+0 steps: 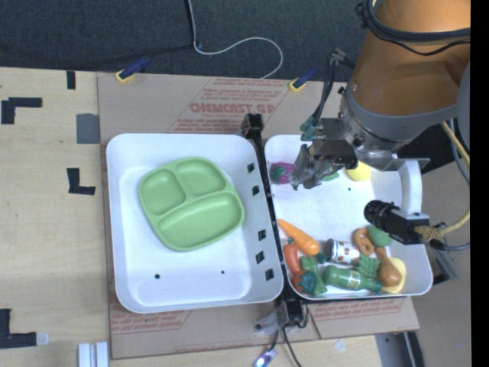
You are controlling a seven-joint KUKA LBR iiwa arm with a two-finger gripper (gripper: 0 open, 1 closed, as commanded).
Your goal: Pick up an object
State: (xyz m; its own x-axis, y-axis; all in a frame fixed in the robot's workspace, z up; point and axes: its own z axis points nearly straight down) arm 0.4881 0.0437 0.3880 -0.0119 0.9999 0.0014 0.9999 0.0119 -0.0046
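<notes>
Over the right bin (419, 176) we record the arm (412, 60), entering from the right with its orange band uppermost and its wrist bent down toward the bin's far left corner. Its gripper (304, 176) hangs low there, dark fingers pointing down; whether they are spread or pinching we cannot tell. Just beside them we note a small purple and green item (280, 172) on the bin floor, partly hidden. Along the near side we list a toy carrot (299, 238), long axis running from upper left to lower right, and a heap of toy foods (344, 270). On the left bin (122, 228) lies a green divided plate (191, 202).
</notes>
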